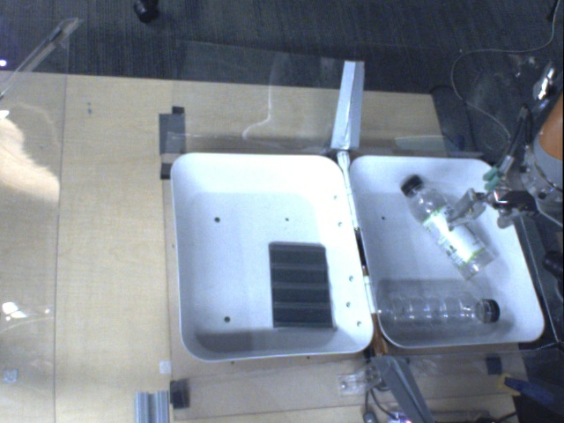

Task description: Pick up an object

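A: Worktop (106,236), items by size?
B: Left bin (189,236): one black ribbed block (300,285), lying flat. Right bin (388,179): two clear bottles, one along the near wall (436,309), one slanted mid-bin (445,227).
A: Tool (480,203)?
B: At the right bin's far-right side, beside the slanted bottle; fingers' state cannot be told.

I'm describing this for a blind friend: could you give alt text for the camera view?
A grey robot gripper reaches from the right over a clear plastic bottle with a black cap in the right white bin. A second clear bottle lies along that bin's near wall; the left white bin holds a black ridged rectangular block.
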{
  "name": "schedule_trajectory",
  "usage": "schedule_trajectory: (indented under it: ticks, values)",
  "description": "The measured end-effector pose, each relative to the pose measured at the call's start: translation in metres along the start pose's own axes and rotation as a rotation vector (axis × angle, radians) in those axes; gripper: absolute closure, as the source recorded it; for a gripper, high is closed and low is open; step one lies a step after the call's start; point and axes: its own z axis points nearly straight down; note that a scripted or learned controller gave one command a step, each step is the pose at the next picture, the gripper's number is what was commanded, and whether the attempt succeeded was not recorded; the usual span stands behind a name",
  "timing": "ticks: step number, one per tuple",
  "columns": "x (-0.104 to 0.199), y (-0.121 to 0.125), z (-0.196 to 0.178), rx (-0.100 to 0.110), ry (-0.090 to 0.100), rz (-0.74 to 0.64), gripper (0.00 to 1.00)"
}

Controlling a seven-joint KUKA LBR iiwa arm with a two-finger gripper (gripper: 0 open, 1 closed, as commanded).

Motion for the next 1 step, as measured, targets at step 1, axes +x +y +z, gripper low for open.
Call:
schedule_trajectory:
  ticks: [1]
  values:
    - [-0.0183,0.0712,0.0498,-0.001,0.0,-0.136,0.0]
